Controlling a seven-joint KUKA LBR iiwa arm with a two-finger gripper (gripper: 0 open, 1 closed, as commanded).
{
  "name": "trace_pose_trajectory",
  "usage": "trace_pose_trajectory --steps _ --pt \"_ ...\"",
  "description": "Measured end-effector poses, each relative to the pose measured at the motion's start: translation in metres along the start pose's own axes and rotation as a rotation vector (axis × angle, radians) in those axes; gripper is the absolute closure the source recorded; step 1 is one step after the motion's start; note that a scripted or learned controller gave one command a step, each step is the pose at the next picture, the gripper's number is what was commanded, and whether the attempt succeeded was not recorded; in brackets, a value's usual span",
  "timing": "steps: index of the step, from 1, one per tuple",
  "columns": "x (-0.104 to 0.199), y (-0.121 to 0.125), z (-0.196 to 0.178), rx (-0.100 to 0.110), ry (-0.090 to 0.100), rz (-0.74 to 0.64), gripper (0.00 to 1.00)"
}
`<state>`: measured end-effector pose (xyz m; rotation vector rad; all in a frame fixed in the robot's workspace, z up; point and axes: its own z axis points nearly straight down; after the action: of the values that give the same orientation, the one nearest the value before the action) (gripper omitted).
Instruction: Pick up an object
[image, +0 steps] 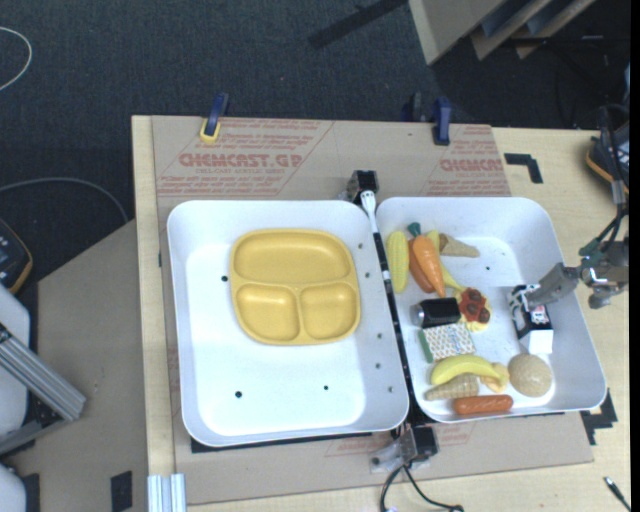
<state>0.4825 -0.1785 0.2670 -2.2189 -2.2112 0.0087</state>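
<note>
The right bin holds several toy foods: a yellow corn cob, an orange carrot, a beige cone, a black box, a red-and-yellow piece, a checkered green-white block, a banana, a red sausage and a tan bread roll. My gripper hangs low over the right part of this bin, just above the roll and right of the red-and-yellow piece. A small white piece lies right under it. I see nothing held.
The left bin carries a yellow divided plate. The arm comes in over the right bin's right rim. Clamps sit on the board's far edge. Bare bin floor lies at the right bin's far right corner.
</note>
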Motion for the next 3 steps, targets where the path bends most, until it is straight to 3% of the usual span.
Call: trace_pose_trajectory --steps 1,3 --pt "0.0 0.002 -0.005 -0.011 -0.003 -0.003 0.0" --pt "0.003 -0.009 0.091 -0.004 0.001 -0.004 0.0"
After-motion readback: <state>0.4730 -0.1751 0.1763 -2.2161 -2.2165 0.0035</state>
